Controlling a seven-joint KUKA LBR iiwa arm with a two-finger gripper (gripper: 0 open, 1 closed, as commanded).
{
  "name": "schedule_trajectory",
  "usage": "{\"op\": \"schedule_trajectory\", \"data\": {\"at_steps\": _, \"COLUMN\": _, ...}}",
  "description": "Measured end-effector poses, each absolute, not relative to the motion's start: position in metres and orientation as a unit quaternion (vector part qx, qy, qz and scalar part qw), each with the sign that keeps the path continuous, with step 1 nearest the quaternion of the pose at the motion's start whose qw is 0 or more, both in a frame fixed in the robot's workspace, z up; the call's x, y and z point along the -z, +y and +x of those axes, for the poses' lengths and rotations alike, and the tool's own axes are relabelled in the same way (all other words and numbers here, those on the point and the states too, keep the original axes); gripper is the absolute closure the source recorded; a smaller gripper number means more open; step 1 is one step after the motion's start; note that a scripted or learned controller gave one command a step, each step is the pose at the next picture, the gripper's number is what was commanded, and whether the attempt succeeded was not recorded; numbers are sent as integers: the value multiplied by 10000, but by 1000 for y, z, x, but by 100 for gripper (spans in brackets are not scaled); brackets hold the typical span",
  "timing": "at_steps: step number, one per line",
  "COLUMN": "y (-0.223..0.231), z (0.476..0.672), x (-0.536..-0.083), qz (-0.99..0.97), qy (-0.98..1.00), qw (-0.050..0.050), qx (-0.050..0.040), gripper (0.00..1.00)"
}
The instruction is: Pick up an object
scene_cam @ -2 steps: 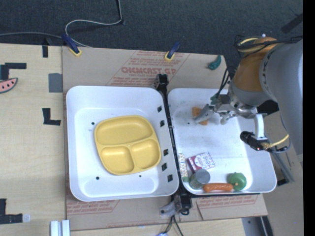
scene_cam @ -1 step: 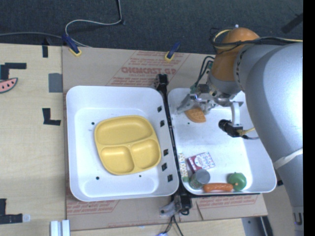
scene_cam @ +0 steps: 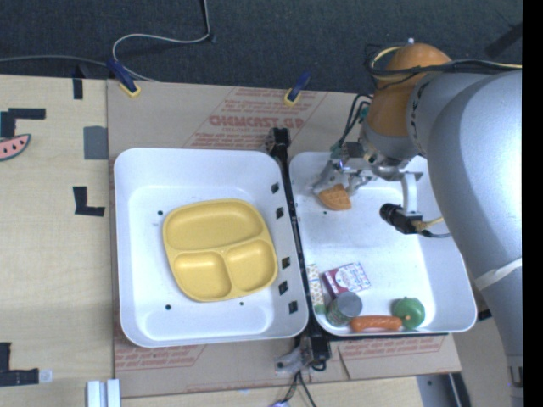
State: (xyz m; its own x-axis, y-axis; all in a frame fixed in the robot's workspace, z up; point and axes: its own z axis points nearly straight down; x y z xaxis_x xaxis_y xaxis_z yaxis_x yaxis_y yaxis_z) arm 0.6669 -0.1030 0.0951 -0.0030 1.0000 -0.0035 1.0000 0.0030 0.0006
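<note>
Glossy white plastic bins, a smooth matt yellow plastic tray, all on printed brown cardboard

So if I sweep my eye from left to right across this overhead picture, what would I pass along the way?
Pink slice-shaped piece at the bench's left edge → yellow three-compartment plastic plate in the left white bin → orange-brown food piece in the right white bin → round green toy vegetable → grey arm.
</note>
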Motion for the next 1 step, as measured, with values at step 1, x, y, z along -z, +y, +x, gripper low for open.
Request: {"op": "schedule_trajectory", "data": {"at_steps": 1, "y": -41, "z": 595, "x": -185, "qz": 7061, "qy": 7081, "qw": -1, "qx": -4, "gripper": 100}}
